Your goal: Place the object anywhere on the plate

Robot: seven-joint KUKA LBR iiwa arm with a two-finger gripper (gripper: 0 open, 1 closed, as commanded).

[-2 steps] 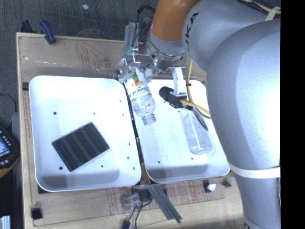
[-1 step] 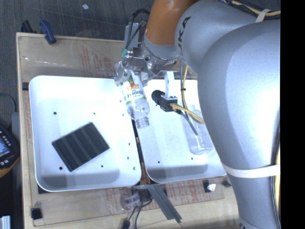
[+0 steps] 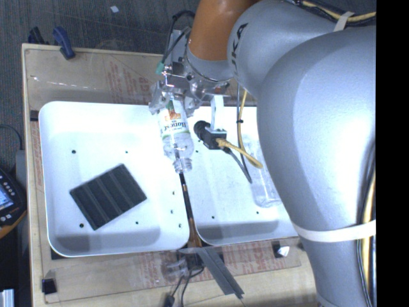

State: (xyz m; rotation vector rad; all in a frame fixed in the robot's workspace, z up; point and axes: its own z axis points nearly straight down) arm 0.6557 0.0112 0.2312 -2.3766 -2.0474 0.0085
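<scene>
Gripper [image 3: 171, 102], under the orange band, hangs over the seam between the two bins, clamped on the top end of a clear plastic bottle [image 3: 176, 136] that dangles cap-down above the bins' shared edge. Bottle label is white with orange-red print (lettering too small to read). One dark ribbed plate [image 3: 107, 196] lies flat in the left bin [image 3: 57, 117], well apart from the bottle. Right bin [image 3: 220, 226] is largely covered by the grey arm [image 3: 307, 107]. One blue clamp [image 3: 64, 42] at the bench's far left corner.
</scene>
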